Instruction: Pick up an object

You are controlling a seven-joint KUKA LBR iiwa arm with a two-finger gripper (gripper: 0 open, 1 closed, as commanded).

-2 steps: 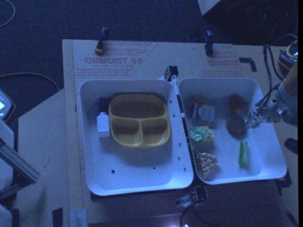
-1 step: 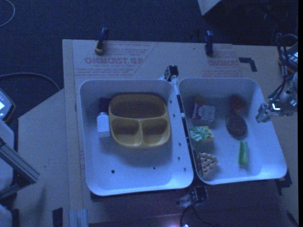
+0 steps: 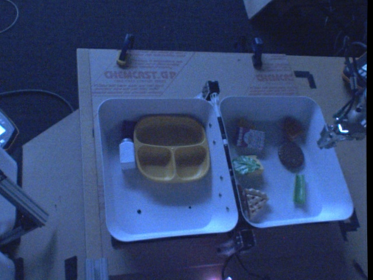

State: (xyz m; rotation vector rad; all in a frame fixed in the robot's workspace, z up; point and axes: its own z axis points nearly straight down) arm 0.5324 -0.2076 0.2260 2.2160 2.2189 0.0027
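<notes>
The desk, a pale board w/ red print, is seen carrying two white bins side by side: left bin & right bin. Two clamps are fixed at its far edge.

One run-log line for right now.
gripper: at right bin right rim | holding: nothing visible | left bin: yellow tray

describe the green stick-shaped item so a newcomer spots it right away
Start with the right bin, the one nearest the gripper. Look to its front right part, below the dark oval piece: the green stick lies there alone on bare white floor. It is the only slim, upright green bar; its neighbours are squat, boxy or triangular.
</notes>
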